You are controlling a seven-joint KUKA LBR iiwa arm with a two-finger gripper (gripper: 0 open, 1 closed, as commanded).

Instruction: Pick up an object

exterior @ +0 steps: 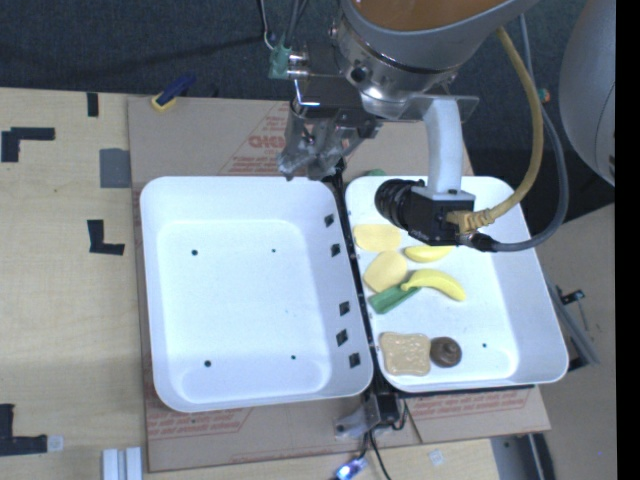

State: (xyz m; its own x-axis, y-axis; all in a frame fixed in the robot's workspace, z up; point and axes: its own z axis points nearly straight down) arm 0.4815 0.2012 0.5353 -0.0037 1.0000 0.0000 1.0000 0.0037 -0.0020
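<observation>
Judging by looks, the pieces in the right bin [530, 338] are small toy foods, likely light, stiff and smooth-skinned, so a pinch could slip off a rounded side. They lie along that bin's left half: a pale yellow round piece [376, 237] at the top, a second yellow lump [386, 268] below it, two bananas [436, 284] side by side to their right, a green stick [392, 297] touching the lump's lower edge, then a tan slice of toast [404, 352] with a brown disc [445, 352] just beside it near the front wall.

The lower banana looks the best bet, taken across its narrow middle; the toast lies flat and offers little edge to grip.

The gripper [312, 160] hangs over the back rim where the two bins meet, apart from every piece. Whether the jaws stand wide or narrow I cannot tell, since dark metal blurs together there.

A black camera unit [418, 211] with a yellow cable [500, 211] sits above the upper food pieces and may crowd a descent. The left bin [160, 298] adjoins on the other side, and the pieces hug the dividing wall.
</observation>
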